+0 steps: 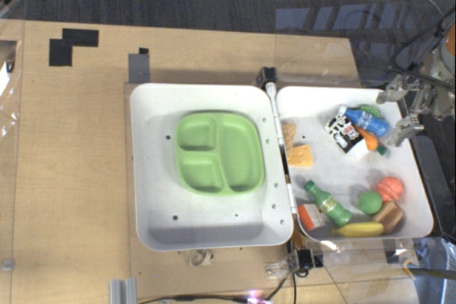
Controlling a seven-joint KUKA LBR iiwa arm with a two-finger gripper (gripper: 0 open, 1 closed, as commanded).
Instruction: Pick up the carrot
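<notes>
The carrot (pixel 371 144) is a small orange piece with a green end. It lies in the right bin (pixel 313 107) near the far right wall, partly tucked under a blue bottle (pixel 369 124). My gripper (pixel 399 112) hovers over the bin's right rim, just right of the carrot and apart from it. Its two fingers are spread open and hold nothing.
Beside the carrot are a black-and-white carton (pixel 343 132) and a green item (pixel 368 111). Nearer the front lie a green bottle (pixel 328 203), a banana (pixel 358 228), a green ball (pixel 369 202) and a pink ball (pixel 390 188). A green divided plate (pixel 217 153) sits in the left bin (pixel 153 217).
</notes>
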